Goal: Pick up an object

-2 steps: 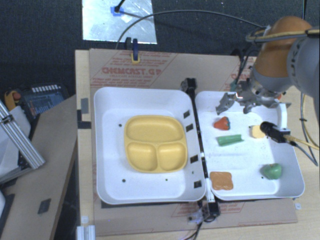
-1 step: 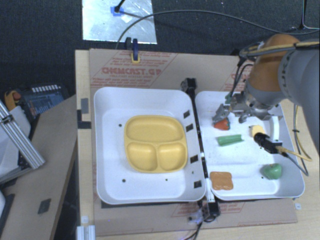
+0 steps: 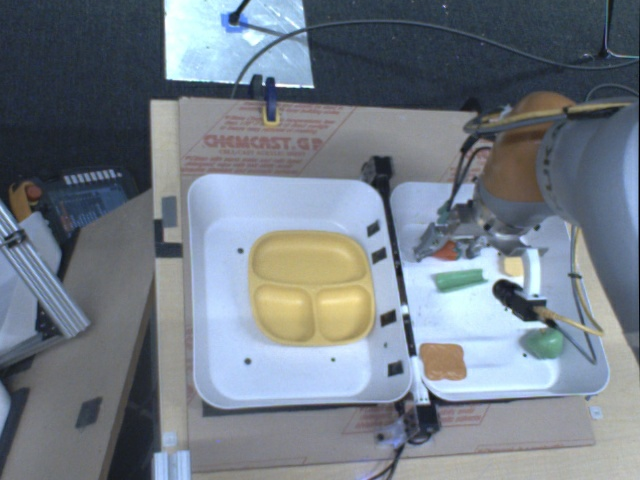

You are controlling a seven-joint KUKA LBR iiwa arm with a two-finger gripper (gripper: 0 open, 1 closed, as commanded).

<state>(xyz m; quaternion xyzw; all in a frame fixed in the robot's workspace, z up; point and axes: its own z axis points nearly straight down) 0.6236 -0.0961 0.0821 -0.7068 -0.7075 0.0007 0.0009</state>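
Low over the right bin, the gripper sits by a small red thing, ready to grab. I cannot tell how it is set. A green block lies just beside it.

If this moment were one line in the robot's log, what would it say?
task: pick up object | gripper: over right bin, by red piece | nearby: green block, orange piece | left bin: yellow tray

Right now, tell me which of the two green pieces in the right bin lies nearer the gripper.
The flat, oblong green piece, just below the gripper. The other, rounder green piece sits farther off, near the bin's front right corner.
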